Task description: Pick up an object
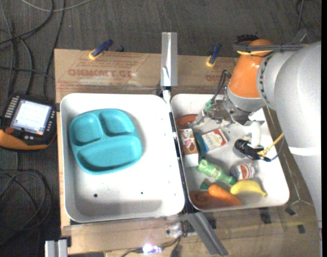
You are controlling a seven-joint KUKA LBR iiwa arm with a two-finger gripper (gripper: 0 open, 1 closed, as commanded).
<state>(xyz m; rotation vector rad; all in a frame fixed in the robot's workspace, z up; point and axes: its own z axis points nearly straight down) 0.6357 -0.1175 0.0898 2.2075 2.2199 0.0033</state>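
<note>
My gripper (210, 113) hangs low over the far part of the right bin (277, 167). It is just above a small white and orange carton (213, 140) and close to a red and white packet (188, 142). Nearer the front of this bin lie a green bottle (210, 169), a carrot (223, 194), a yellow banana (248, 187) and a small can (243, 171). An orange-brown item (187, 120) rests by the bin's far left wall. Nothing is visibly lifted off the bin floor.
The left bin (120, 197) holds a teal divided plate (106, 140) in its far half. A metal post (168, 63) stands behind the gap between the bins. A handheld pendant (25, 121) lies on the floor at the left.
</note>
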